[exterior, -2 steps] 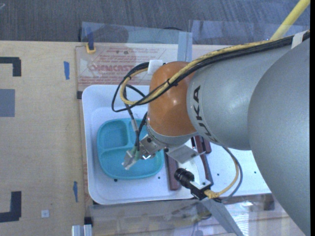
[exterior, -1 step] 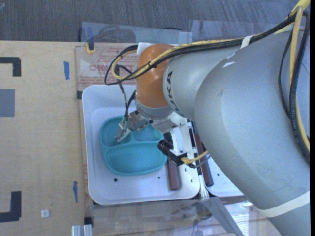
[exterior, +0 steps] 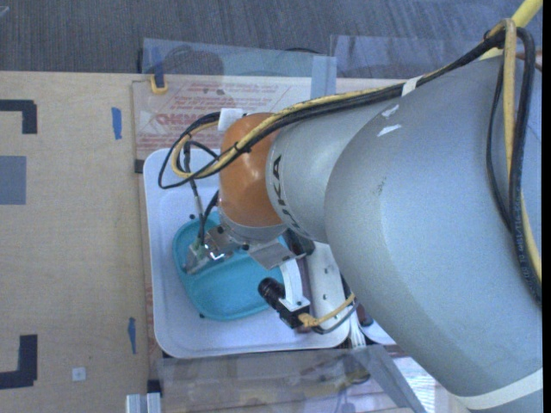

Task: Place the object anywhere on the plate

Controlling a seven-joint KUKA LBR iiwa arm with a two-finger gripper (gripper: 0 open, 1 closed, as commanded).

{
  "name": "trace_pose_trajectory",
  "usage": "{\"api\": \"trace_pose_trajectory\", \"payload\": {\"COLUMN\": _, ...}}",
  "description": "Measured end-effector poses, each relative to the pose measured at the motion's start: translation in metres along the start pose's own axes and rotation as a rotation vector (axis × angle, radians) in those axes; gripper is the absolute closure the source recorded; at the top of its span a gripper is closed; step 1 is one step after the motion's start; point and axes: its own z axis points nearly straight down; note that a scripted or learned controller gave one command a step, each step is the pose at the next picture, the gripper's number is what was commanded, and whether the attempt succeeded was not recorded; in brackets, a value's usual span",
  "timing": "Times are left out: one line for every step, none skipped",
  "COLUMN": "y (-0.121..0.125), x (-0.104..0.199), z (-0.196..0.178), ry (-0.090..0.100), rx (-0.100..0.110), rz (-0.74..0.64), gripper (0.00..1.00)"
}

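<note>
pincer [exterior: 207, 252] over blue plate [exterior: 225, 292] in white bin [exterior: 165, 231]; can't tell its state, obj hidden, axis unclear.

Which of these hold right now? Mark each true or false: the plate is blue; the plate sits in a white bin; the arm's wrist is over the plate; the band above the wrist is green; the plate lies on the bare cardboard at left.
1. The plate is blue. True.
2. The plate sits in a white bin. True.
3. The arm's wrist is over the plate. True.
4. The band above the wrist is green. False: the band is orange.
5. The plate lies on the bare cardboard at left. False: it lies inside the bin.
</note>
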Motion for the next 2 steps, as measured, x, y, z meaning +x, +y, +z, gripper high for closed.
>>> {"api": "trace_pose_trajectory", "payload": {"y": 0.0027, "x": -0.0076, "z": -0.0148, "ry": -0.011, "rx": -0.01, "rz": 0.008, "gripper": 1.0}}
{"api": "trace_pose_trajectory", "payload": {"y": 0.0014, "x": -0.0049, "z": -0.0117, "ry": -0.007, "rx": -0.005, "rz": 0.005, "gripper": 0.0}}
